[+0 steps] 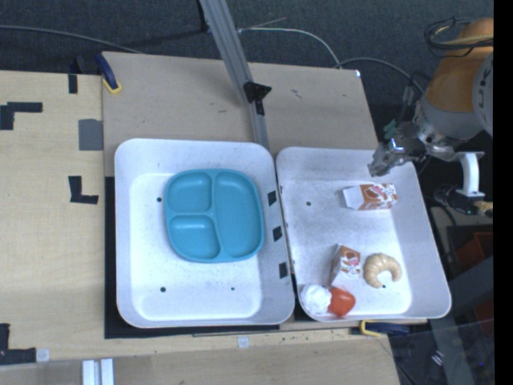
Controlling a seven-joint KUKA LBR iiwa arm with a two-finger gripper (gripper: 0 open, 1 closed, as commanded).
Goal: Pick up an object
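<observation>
Starting from the left, the left bin (pixel 128 239) just has a blue divided plate (pixel 215 215) sitting in it, nothing to do with the grab as far as I can see. All the pickable stuff is in the right bin (pixel 321 175): a small white and orange carton (pixel 369 196) near the back, then toward the front a smaller carton (pixel 346 262), a croissant (pixel 382 269) just beside it, and a white and red thing (pixel 329 301) tucked into the front corner. The gripper (pixel 380 162) is over the back right part of that bin, close to the white and orange carton, which looks like the likeliest target. That carton lies flat with its long axis running roughly left to right, white end toward the left. Progress-wise I'd say nothing is picked yet, everything sits on the bin floor, so the whole descent and grab is left. Honestly can't tell if the fingers are open or closed from this angle.
</observation>
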